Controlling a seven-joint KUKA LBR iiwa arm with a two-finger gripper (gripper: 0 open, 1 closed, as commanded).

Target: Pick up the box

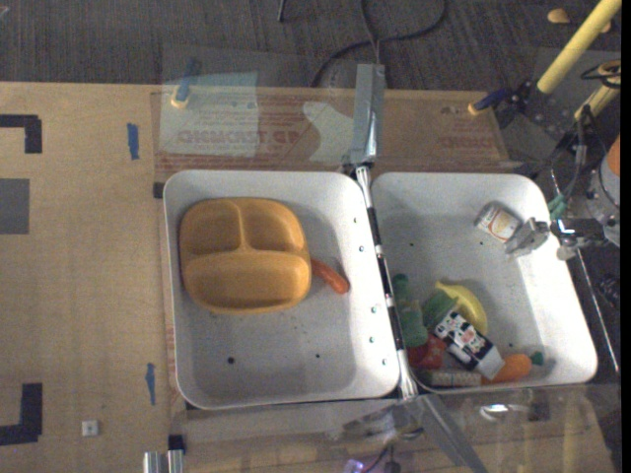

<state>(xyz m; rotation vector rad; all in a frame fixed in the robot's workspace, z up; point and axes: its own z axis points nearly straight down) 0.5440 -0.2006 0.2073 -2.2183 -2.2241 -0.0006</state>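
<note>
Below and left of the gripper (532,236), well apart from it, lies the box (467,339): a small black-and-white patterned carton, tilted, among toys near the right bin's (552,304) front wall. Whether the gripper is closed cannot be determined.

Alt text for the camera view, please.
The tool hangs at the right bin's right side beside a small can; the box lies among toys at its front. The left bin holds an orange tray.

Orange-yellow tray (244,253), b/w patterned box (468,339), yellow banana (466,304), white bins (276,368).
</note>
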